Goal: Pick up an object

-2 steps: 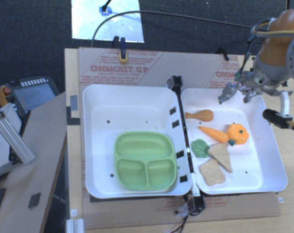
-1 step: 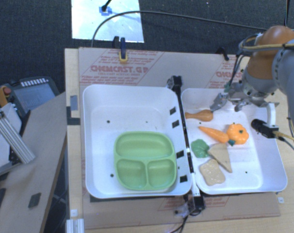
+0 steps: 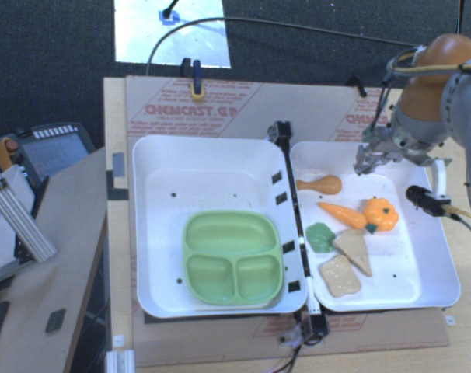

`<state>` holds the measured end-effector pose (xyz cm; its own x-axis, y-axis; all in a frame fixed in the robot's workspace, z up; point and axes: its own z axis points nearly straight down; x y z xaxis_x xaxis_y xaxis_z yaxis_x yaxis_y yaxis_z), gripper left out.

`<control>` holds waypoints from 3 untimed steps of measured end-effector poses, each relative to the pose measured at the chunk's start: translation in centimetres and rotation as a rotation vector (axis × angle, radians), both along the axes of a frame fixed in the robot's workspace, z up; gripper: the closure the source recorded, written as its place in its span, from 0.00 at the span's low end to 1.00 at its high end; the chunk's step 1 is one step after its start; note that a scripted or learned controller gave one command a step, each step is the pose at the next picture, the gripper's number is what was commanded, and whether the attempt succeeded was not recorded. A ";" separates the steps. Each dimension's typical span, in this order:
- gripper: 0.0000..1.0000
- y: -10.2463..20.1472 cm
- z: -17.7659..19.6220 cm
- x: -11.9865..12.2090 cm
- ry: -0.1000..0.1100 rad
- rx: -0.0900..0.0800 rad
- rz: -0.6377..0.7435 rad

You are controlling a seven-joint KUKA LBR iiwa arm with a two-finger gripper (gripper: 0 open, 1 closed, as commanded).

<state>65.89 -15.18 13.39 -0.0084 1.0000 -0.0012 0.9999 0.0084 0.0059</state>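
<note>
The gripper (image 3: 365, 164), its grip state impossible to tell, hovers over the right bin (image 3: 430, 286) in approach; next it must descend onto the drumstick (image 3: 319, 183) just below-left

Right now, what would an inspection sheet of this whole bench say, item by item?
Surface: two white bins side by side, left bin and right bin, on a printed board.
Job's things: in the right bin, a drumstick, carrot, orange pumpkin, green leaf, cheese wedge and bread slice.
Clutter: a green divided tray in the left bin.
Grippers: gripper above the right bin's far edge, holding nothing.
Cables: a black cable arcs behind the bench.
Surroundings: a handheld controller at left.
</note>
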 end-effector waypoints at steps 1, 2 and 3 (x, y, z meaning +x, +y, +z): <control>1.00 0.0 6.6 0.4 -0.004 -0.001 -0.003; 1.00 0.0 8.9 0.6 0.002 0.001 -0.002; 1.00 5.4 7.9 0.2 0.004 0.002 0.000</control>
